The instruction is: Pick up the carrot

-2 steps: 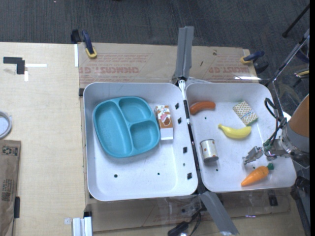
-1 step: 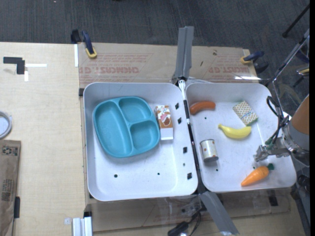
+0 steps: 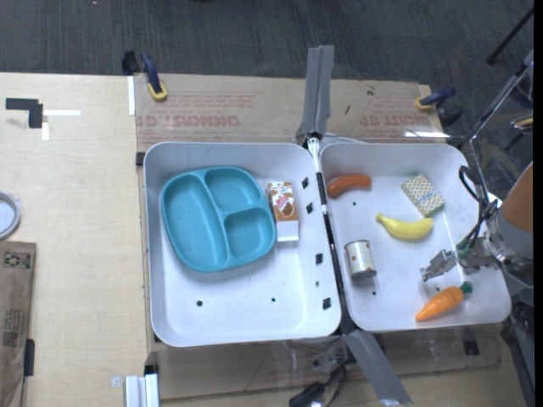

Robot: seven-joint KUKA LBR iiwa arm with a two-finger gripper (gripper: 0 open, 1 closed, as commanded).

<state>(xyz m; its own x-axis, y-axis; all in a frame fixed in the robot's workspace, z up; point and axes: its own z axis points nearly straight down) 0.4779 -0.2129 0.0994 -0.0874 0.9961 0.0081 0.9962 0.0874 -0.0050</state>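
Note:
The carrot (image 3: pixel 441 303), orange with a small green top, lies flat near the front right corner of the right bin (image 3: pixel 386 316). Its green end points to the right and its tip points to the front left. My gripper (image 3: pixel 439 266), a silvery metal piece at the end of the arm coming in from the right, hovers just behind the carrot, between it and the banana. Nothing is visibly held in it. It appears apart from the carrot.
The right bin also holds a yellow banana (image 3: pixel 405 226), an orange-red sausage (image 3: pixel 349 184), a checkered block (image 3: pixel 422 195) and a small metal can (image 3: pixel 361 259). In the left bin lie a blue divided plate (image 3: pixel 219 217) and a small carton (image 3: pixel 283 203).

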